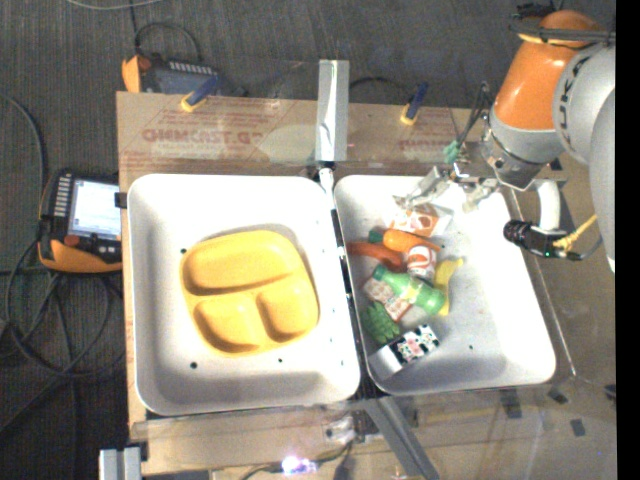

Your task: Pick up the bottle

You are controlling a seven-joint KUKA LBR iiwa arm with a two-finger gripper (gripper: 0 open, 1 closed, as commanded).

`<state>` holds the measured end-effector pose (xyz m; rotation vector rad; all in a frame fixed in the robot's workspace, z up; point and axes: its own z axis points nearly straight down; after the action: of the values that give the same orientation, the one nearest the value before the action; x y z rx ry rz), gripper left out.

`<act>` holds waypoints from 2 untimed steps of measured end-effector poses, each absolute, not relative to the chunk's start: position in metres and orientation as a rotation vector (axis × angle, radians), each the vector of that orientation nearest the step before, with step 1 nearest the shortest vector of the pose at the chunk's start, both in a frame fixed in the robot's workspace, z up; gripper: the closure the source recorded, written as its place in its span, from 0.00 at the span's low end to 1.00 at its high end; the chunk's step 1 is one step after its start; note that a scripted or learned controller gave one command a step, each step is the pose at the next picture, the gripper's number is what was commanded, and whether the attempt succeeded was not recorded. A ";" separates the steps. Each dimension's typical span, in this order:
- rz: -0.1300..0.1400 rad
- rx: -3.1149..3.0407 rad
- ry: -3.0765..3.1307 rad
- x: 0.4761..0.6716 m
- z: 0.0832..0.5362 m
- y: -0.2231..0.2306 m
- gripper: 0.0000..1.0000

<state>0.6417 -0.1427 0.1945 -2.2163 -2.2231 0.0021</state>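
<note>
Bottle [413, 291] lies tilted in the right bin [500, 308], green, crowded by toy food. My gripper [447, 183] hovers over the bin's far edge (its opening I cannot tell). I'd descend centered on the body, avoiding neighbours.

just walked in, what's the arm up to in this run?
The KUKA arm reaches in from the right, its gripper hovering over the far end of the right bin. That bin holds a pile of small items, including the green bottle it is meant to pick, a carrot and a black-and-white box. The bottle lies untouched in the pile. The left bin holds a yellow divided tray.
</note>
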 end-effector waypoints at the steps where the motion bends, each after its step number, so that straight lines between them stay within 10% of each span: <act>1: 0.003 -2.212 -2.225 0.642 0.203 -0.141 1.00; 2: 0.005 -2.158 -2.282 0.620 0.158 -0.125 1.00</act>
<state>0.6197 -0.1250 0.1583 -2.1576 -2.2820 0.0050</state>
